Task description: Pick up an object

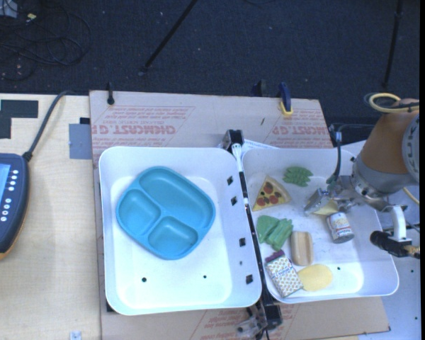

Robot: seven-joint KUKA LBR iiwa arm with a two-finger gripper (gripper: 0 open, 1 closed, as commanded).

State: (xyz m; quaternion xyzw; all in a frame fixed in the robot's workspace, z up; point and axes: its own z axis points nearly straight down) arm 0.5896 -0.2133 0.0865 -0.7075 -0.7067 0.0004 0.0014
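Nothing is lifted yet: gripper hangs low in the right bin, just beside a small can and a yellowish piece, though I cannot tell its grip. Pizza slice and hot dog lie untouched nearby.

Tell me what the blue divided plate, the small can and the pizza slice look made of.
Blue divided plate: likely moulded plastic; uniform colour, soft sheen, rounded compartments.
Small can: apparently metal with a paper or printed label; pale shiny top. It could be a plastic toy.
Pizza slice: probably plastic or rubber toy food; flat, painted-looking toppings.
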